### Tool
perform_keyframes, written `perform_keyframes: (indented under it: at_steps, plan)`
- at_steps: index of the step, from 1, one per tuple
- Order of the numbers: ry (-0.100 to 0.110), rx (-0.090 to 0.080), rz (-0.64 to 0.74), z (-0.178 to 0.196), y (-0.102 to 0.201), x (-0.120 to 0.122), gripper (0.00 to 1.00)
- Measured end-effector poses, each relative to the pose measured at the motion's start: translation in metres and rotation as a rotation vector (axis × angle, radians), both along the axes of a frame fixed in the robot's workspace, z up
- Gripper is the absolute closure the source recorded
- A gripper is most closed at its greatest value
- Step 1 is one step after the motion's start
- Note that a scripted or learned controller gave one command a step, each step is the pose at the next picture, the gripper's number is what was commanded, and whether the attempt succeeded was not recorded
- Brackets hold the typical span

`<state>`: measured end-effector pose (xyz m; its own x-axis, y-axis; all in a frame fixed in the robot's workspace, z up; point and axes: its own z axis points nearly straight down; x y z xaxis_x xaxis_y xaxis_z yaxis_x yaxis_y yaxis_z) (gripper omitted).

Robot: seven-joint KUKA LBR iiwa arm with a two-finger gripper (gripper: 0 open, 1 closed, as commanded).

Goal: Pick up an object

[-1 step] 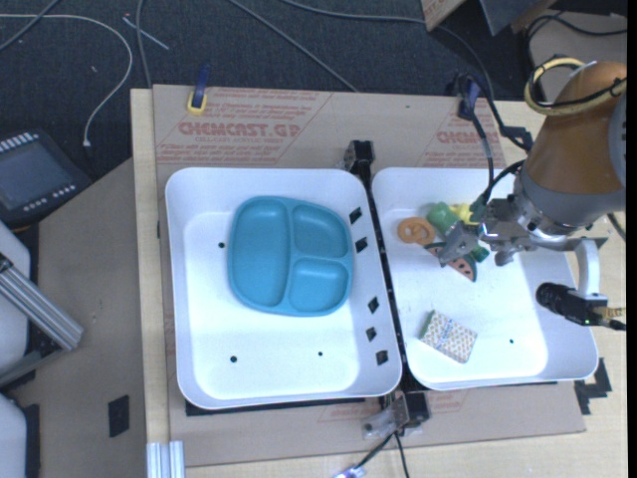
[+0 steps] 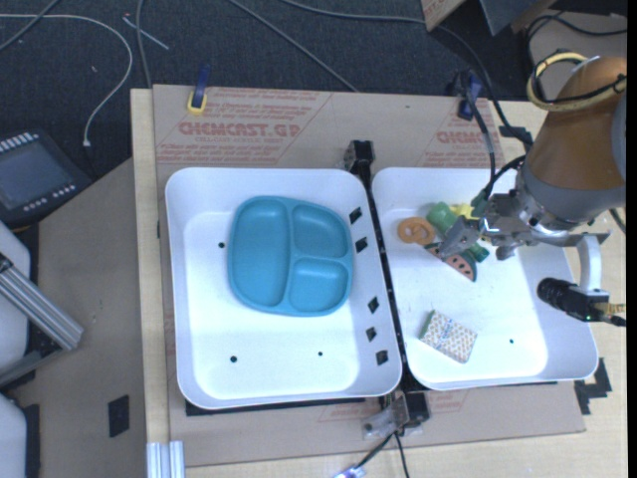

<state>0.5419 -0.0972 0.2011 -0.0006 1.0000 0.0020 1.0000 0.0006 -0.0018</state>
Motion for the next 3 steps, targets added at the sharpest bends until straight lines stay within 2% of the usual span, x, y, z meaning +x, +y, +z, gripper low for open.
perform_keyframes:
  at_steps: [2, 3]
  plan:
    - [0.006, 0.001, -0.001, -0.113, -0.003, 0.005, 0.00]
    - [-0.002, 0.000, -0.002, -0.098, -0.003, 0.007, 1.00]
